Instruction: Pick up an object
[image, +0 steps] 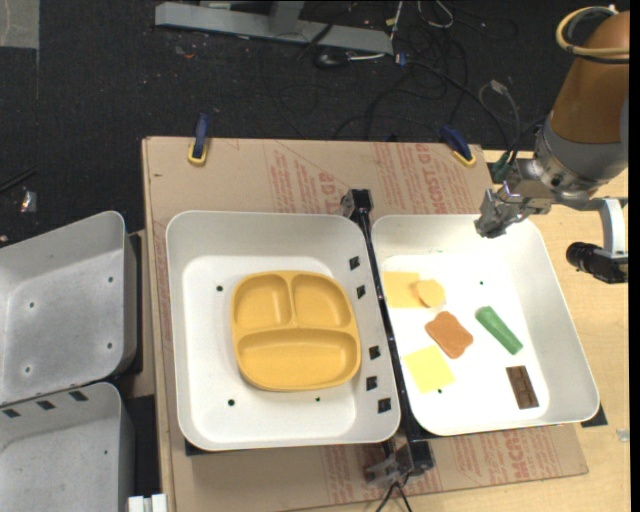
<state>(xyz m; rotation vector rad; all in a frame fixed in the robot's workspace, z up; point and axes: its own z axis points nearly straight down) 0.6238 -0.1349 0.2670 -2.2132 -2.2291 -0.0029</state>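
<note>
— Where is the gripper (497, 222) at this moment?

— Up at the far edge of the right bin (565, 300), near its back right corner, under the arm (585, 110) with the orange band. It has nothing in its grasp; how wide it stands I cannot tell.

— And the things to pick?

— All lie on the right bin's floor, apart from the gripper. A pale yellow square (400, 289) with a small orange round piece (430, 293) touching its right side. Below them a brown toast slice (449, 333), a green stick (498, 329) to its right, a yellow square (429, 370) near the front, and a dark brown bar (521, 387) by the front right corner.

— The left bin (190, 300)?

— It holds a yellow divided plate (296, 331).
</note>
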